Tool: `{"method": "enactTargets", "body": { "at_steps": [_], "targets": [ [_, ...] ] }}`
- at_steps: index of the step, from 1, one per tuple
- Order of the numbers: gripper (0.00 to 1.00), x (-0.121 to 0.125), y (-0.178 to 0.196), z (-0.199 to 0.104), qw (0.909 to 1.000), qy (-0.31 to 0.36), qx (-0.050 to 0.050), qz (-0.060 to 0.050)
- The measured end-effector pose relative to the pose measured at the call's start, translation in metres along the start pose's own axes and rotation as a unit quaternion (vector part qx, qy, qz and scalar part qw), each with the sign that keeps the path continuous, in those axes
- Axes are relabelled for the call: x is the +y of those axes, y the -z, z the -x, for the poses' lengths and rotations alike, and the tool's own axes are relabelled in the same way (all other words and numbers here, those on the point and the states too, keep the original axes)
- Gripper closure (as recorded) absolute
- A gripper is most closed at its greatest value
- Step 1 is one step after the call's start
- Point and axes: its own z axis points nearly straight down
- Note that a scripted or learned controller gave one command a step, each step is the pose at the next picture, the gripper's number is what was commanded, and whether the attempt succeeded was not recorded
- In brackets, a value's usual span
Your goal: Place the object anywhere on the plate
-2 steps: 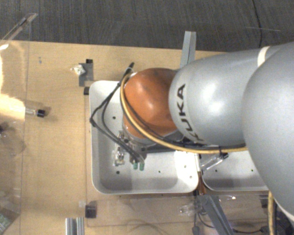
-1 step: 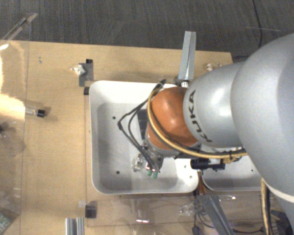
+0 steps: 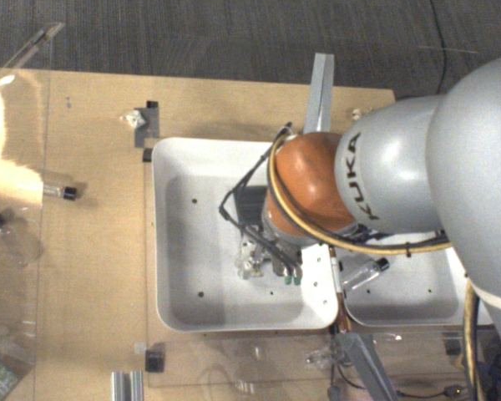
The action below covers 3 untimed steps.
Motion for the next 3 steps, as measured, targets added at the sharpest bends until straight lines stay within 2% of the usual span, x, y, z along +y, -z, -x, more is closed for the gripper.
{"method": "enactTargets", "body": {
  "at_steps": [1,2,3],
  "targets": [
    [1.00,0.077,0.098,0.039,0.9844,0.176,0.006,0.000],
    [0.00,0.077,0.098,0.040,0.9845,0.175,0.007,0.000],
    [0.00,0.082,0.103,0.098,0.8886,0.459,0.007,0.002]
  ]
}}
